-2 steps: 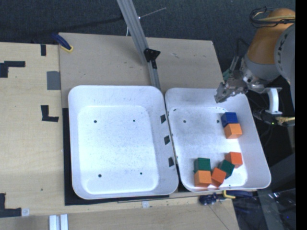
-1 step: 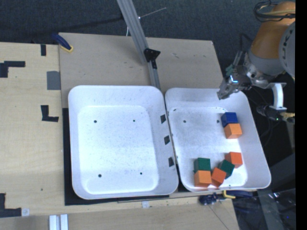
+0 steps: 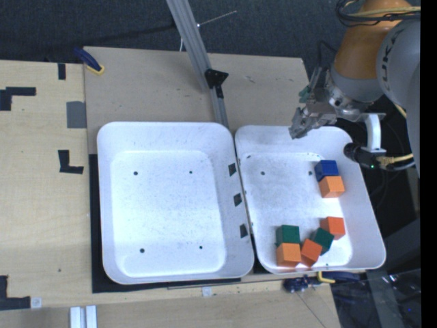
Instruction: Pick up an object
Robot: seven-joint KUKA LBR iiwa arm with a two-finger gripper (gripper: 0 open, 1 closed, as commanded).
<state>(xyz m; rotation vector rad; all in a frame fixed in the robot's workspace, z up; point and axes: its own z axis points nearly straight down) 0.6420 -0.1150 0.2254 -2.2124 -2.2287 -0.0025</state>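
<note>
My gripper (image 3: pixel 298 130) hangs over the far rim of the right bin (image 3: pixel 273 183), its tip pointing down and to the left, with nothing visible in it. In that bin a blue cube (image 3: pixel 327 169) sits against an orange cube (image 3: pixel 332 186) near the right wall. Toward the near end lie a green cube (image 3: pixel 289 234), an orange cube (image 3: pixel 288 253), another orange cube (image 3: pixel 311 251), a dark green cube (image 3: pixel 323 239) and an orange cube (image 3: pixel 334 226). All of them lie well below the gripper in the view.
The left bin (image 3: pixel 167 197) stands beside the right one, with a narrow gap holding black clips between them. A slanted metal rail (image 3: pixel 194 39) runs down from the top to the bins' far edge. The wooden bench (image 3: pixel 41 183) extends to the left.
</note>
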